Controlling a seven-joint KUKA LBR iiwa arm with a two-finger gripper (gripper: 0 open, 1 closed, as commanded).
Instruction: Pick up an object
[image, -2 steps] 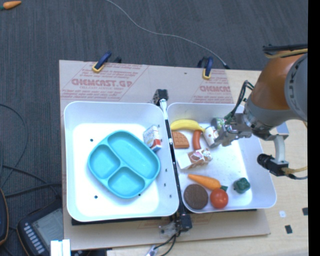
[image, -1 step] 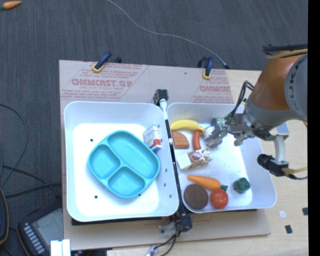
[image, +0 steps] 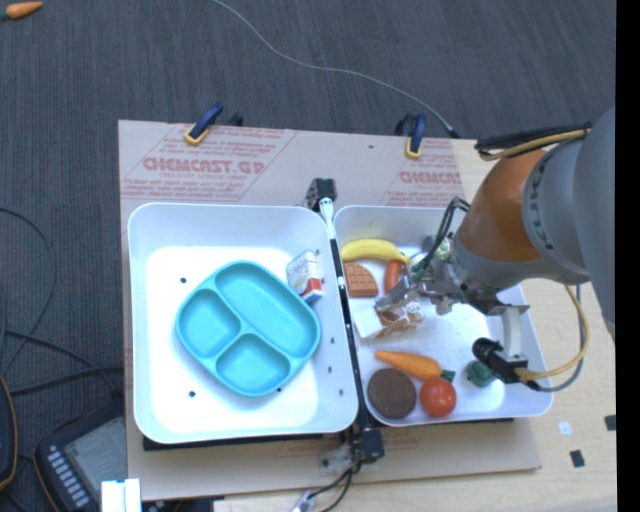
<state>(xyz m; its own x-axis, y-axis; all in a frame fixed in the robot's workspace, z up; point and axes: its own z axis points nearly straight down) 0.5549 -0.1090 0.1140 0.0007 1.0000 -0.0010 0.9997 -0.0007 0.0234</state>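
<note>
Left bin (image: 150, 330): a blue three-compartment plate (image: 248, 327) lies near its centre, tilted on the diagonal. A small carton (image: 306, 274) stands at the plate's 2 o'clock, close to the divider between the bins.

Right bin (image: 520, 400): a banana (image: 368, 249) lies at the bin's 11 o'clock, with a brown waffle-like piece (image: 361, 280) just below it and a red sausage-shaped piece (image: 394, 273) beside that. A clear packet of brown items (image: 398, 320) sits near the centre. A carrot (image: 408, 363) lies at 7 o'clock; below it rest a dark brown disc (image: 391, 393) and a tomato (image: 438, 397), side by side.

The tool (image: 412, 288) hangs over the packet's upper edge, at the packet's 1 o'clock. Whether its fingers are apart or together cannot be told. Nothing is seen clamped between them.

The grey and orange arm (image: 520, 215) enters from 3 o'clock.
</note>
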